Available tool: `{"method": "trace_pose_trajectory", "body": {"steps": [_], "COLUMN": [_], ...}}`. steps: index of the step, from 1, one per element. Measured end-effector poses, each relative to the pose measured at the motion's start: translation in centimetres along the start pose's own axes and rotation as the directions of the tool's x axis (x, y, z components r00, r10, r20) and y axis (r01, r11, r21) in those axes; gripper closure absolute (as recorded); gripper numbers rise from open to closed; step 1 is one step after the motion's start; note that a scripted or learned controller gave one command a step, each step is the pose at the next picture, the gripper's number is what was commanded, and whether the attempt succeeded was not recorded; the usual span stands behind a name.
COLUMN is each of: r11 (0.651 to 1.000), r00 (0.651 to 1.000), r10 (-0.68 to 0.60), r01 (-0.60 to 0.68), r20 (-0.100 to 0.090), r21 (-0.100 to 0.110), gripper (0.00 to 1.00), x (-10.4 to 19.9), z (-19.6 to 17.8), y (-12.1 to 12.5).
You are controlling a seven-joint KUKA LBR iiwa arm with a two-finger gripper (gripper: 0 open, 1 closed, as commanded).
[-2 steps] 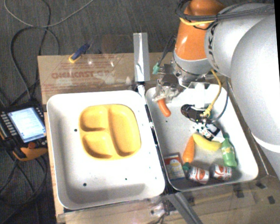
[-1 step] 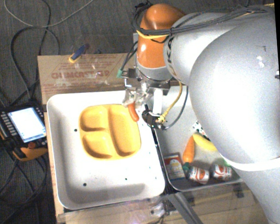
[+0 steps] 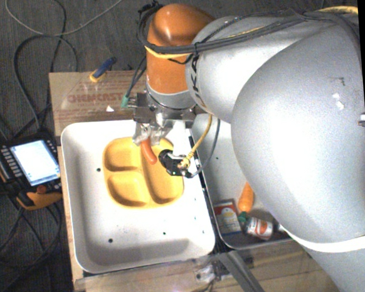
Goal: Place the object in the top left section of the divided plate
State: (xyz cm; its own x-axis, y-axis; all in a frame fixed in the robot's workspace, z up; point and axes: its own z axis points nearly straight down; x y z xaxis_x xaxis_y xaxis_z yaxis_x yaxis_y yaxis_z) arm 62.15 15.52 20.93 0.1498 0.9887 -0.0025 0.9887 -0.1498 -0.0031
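My claw grips an orange-red stick over the yellow divided plate; plate sits in the left bin.

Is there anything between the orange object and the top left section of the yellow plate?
Nothing visible. The orange object hangs at the gripper, over the plate near its upper middle. The top left section lies just left of it, with nothing in it.

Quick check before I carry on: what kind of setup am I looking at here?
Probably a robotics lab test bench, not a kitchen: a grey arm with an orange band over two shallow white bins, loose cables on dark carpet, and a handheld control pendant with a lit screen.
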Motion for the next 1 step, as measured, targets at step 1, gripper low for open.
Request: {"method": "trace_pose_trajectory", "body": {"steps": [1], "r11": [0.996], "r00": [0.996], "r10": [0.095], "r01": [-0.095], "r20": [0.0], "r21": [0.003], "gripper": [1.0], "x": [5.13], "z": [-0.75], "y": [-5.17]}}
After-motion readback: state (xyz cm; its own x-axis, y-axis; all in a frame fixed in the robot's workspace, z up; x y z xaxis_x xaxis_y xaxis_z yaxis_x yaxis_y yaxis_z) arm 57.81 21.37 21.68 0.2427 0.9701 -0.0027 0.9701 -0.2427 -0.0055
